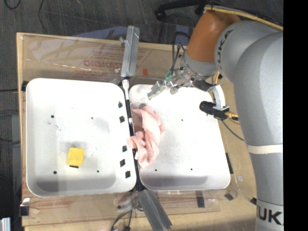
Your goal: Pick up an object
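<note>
Start at the left bin (36,129): you have a small yellow block (76,157) lying toward its near left corner, alone on the white floor and well apart from every wall. It looks stiff and light, with flat faces, so a pinch across two opposite sides should seat cleanly.

Move across the divider (129,129) between the bins. In the right bin (211,172), a crumpled pink cloth (147,136) lies against the left wall, touching or slightly overlapping the divider, running from the far left corner toward the near edge. Judge it soft, limp and light; it will sag and stretch when lifted, so take hold at the thickest bunched fold near its middle, away from the wall, so a finger has room to come down.

The gripper (156,90) hangs above the far left corner of the right bin, just beyond the cloth's upper end. You cannot tell from this angle how it is set, and nothing is seen carried by it.
</note>
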Motion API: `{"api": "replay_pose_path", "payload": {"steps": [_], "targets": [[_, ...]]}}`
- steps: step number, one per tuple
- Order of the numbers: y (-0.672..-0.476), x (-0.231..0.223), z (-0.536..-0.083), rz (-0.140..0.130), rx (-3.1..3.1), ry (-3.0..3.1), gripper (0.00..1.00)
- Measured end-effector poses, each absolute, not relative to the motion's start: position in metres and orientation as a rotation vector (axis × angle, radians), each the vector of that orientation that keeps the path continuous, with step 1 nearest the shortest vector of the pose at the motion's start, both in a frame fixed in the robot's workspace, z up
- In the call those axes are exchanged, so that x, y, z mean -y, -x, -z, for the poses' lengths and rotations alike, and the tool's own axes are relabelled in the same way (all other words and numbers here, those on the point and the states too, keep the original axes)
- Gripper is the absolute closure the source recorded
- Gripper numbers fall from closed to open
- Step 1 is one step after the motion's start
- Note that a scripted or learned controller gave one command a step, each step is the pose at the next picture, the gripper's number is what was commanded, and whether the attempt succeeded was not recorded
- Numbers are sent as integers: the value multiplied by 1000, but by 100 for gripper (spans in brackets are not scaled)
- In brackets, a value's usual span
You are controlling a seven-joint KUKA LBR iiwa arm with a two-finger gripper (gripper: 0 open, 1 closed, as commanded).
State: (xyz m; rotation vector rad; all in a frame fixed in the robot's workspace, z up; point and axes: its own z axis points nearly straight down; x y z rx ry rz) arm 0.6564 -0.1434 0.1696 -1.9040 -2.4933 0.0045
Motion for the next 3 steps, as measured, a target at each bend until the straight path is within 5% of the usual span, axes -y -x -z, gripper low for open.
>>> {"api": "replay_pose_path", "payload": {"steps": [1, 2, 3], "targets": [[-656, 155, -98, -10, 2617, 1718, 0], [-658, 155, -108, -8, 2631, 1718, 100], [-621, 199, -93, -3, 2344, 2088, 100]]}}
